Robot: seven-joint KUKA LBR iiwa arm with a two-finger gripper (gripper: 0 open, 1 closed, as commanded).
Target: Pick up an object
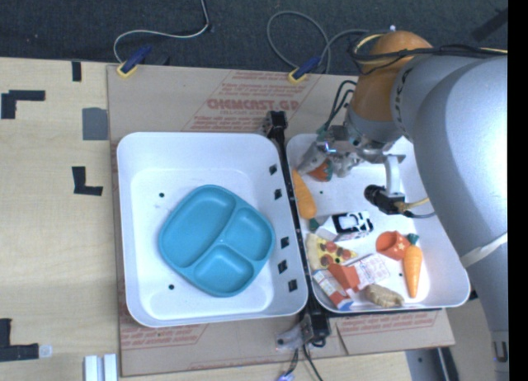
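Bins sit side by side on a brown cardboard sheet (239,107) on the bench. The left white bin (136,206) holds a light blue plastic tray with three compartments (216,239), lying flat near its middle. The right white bin (450,276) holds the small things: an elongated orange piece (304,198) against its left wall, a small black-and-white block (353,223), an orange toy carrot (412,270), a reddish-orange rounded piece (389,244) just beside the carrot's top, a flat red-and-white printed packet (342,272) and a tan lumpy piece (384,294) near the front edge. The grey arm's two-finger gripper (323,157) is low over the far left corner of the right bin, just above the elongated orange piece. Whether it is spread or closed I cannot tell, and whether it touches anything is unclear.
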